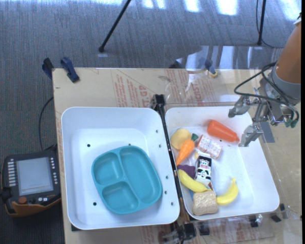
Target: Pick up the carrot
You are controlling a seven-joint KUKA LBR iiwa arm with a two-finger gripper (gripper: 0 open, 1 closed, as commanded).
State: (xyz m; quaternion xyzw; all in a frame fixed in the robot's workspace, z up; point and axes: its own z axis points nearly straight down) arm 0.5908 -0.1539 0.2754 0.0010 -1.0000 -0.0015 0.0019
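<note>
The carrot (185,150) is small and orange with a green top. It lies at a slant near the left wall of the right bin (254,172), between a yellow round fruit (180,137) and a pink-and-white packet (210,146). A larger orange tapered piece (222,130) lies further back in the same bin. My gripper (245,122) hangs over the back right of this bin, just right of that larger orange piece and well right of the carrot. Its two fingers stand apart, open, with nothing between them.
Crowded around the carrot are a milk carton (204,168), a purple piece (187,170), two bananas (191,182) (229,193) and a bread slice (205,203). The left bin (76,136) holds a teal divided plate (126,179). A teach pendant (29,181) lies off the bench at left.
</note>
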